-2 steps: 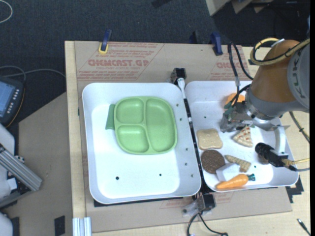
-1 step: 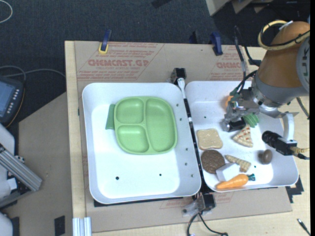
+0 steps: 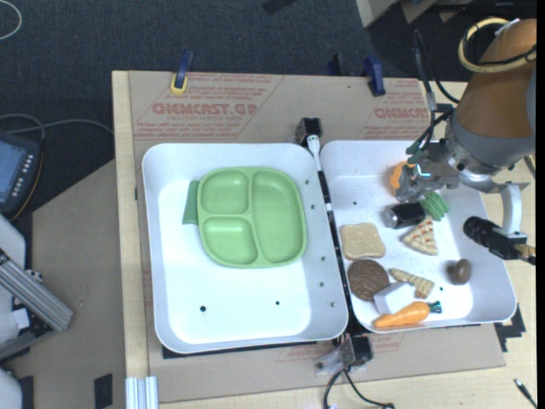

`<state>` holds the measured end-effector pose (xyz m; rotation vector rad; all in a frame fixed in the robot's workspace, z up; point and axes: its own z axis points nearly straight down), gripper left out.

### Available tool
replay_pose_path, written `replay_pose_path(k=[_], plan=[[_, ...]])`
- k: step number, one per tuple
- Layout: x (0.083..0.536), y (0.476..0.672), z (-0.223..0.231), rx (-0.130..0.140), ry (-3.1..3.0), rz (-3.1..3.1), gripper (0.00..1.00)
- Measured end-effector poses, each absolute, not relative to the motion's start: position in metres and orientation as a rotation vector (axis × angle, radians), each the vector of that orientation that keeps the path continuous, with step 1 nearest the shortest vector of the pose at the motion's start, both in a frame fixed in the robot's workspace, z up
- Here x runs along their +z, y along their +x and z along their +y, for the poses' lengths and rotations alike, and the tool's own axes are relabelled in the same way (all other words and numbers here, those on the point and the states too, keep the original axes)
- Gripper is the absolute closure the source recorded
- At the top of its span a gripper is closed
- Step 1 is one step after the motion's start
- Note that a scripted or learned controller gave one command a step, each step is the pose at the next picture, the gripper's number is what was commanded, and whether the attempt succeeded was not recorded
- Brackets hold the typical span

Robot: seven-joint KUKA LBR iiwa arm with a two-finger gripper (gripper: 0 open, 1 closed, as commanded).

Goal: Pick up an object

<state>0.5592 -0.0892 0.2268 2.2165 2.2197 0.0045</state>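
Camera view is showing the grey arm's two-finger gripper [image 3: 419, 177] hanging low over the far side of the right white bin [image 3: 494, 307], right beside a small orange round piece [image 3: 397, 176] and just above a dark cylinder-shaped item [image 3: 404, 215] and a green leafy toy [image 3: 435, 204]. Can't tell how the gripper is set, too cluttered there. My take: it's lining up on that cluster, so it should be centring on one item, probably the dark cylinder, before closing. The green sectioned plastic plate [image 3: 252, 216] is sitting well apart in the left white bin [image 3: 170, 305].
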Motion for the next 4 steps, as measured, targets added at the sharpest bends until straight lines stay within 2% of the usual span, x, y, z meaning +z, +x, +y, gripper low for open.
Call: replay_pose_path(k=[1, 2, 3, 4], plan=[[0.223, 0.559, -0.043, 0.001, 2.218, 2.229, 1.0], [0.235, 0.551, -0.028, 0.001, 2.219, 2.225, 1.0], [0.227, 0.565, -0.027, 0.001, 2.218, 2.222, 1.0], [0.233, 0.547, -0.028, -0.002, 2.224, 2.222, 1.0]])
